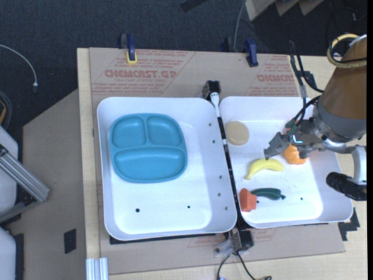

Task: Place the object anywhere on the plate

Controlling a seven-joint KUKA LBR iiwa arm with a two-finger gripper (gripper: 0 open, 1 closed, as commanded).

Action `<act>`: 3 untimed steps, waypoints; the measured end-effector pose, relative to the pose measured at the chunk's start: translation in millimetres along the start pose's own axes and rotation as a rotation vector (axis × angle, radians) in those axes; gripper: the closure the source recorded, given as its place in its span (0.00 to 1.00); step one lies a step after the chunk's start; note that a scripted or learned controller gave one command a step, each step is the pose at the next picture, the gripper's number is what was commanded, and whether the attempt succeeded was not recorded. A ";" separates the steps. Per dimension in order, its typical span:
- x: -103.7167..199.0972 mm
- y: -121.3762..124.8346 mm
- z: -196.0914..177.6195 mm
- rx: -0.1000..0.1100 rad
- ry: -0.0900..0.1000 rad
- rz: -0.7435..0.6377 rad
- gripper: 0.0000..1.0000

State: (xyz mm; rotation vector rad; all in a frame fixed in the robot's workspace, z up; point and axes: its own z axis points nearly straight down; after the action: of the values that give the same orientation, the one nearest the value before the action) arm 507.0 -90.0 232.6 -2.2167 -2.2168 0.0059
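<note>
**Robot arm working over right-hand bin as blue plate is sitting in the left**

A grey robot arm with an orange band is reaching in from the right over the right-hand shallow white bin, its two-finger gripper hanging low beside a small orange rounded toy. The dark fingers are spreading apart, one pointing toward the bin's middle; whether the orange piece is lying between them or just beside them cannot be told from this angle. Just below and to the left, a yellow plastic banana is lying on the bin floor, apart from the gripper. A round tan disc like a biscuit is resting near the bin's upper left corner, and a red-orange toy carrot with dark green leaves is lying along the near side. In the left-hand shallow white bin, a light blue three-compartment plastic plate is sitting toward the upper left, with nothing on it. Both bins are standing on a brown board.
</note>
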 end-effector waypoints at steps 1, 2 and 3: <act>6.4 7.2 49.9 0.000 0.000 0.000 0.00; -2.1 5.1 108.9 0.001 -0.001 0.001 0.00; -2.2 7.2 95.2 -0.008 -0.003 0.002 1.00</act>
State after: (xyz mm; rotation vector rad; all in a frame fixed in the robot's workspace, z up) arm 513.6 -91.9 137.4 -2.2242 -2.2200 -0.0003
